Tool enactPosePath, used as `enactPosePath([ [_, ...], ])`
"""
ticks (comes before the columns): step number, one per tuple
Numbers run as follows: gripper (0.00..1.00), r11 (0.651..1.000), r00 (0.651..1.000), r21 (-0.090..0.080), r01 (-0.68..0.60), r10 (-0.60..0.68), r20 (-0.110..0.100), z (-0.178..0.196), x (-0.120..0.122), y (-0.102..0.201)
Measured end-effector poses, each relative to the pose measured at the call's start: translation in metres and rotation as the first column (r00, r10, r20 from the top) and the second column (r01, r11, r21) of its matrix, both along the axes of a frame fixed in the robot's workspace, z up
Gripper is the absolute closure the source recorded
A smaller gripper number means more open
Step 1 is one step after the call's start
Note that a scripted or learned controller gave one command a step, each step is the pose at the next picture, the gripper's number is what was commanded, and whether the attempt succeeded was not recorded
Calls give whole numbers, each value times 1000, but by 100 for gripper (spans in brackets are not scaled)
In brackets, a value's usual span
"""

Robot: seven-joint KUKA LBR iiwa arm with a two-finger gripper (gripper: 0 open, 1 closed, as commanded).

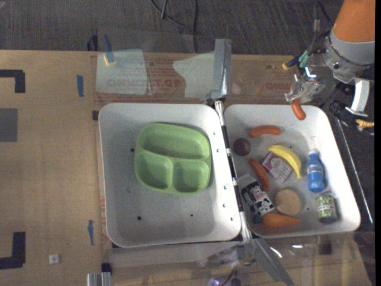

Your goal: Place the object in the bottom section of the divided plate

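While the grey arm with the orange band point(356, 16) reaches in from the right, its gripper point(301, 94) hangs over the top edge of the right white bin point(344, 177). A small orange-red sausage-shaped thing point(297, 109) hangs just under the gripper, tilted, and its top end looks pinched between the closed fingers — it is up off the bin floor.

Over in the left white bin point(113, 183) sits the green plastic divided plate point(174, 157). It has one long section at the top and two smaller sections along the bottom. The plate is well apart from the gripper, with a metal strip point(221, 70) between the two bins.

Lots of toy food lies in the right bin: an orange hot dog point(265, 131), a dark round plum point(241, 146), a yellow banana point(287, 157), a long orange carrot point(259, 173), a small printed packet point(277, 165) just beside the banana, a blue bottle point(315, 171), a black-and-white carton point(257, 199), a tan round cookie point(289, 201), a little green can point(326, 208) and another orange piece point(280, 221) near the bottom edge.
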State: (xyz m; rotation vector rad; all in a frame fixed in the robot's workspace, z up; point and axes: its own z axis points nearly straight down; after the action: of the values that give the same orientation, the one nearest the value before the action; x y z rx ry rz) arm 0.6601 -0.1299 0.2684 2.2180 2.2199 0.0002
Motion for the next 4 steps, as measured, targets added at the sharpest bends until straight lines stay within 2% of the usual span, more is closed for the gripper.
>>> enactPosePath([
  [1, 100, 996, 996, 3, 84, -84, -3, -4, 7, 65],
  [2, 100, 996, 996, 1, 92, -92, 2, 15, 7, 17],
  [3, 100, 978, 978, 1, 208, -208, 1, 53, 7, 22],
  [4, 100, 993, 993, 2, 118, -118, -4, -59, -21, 74],
])
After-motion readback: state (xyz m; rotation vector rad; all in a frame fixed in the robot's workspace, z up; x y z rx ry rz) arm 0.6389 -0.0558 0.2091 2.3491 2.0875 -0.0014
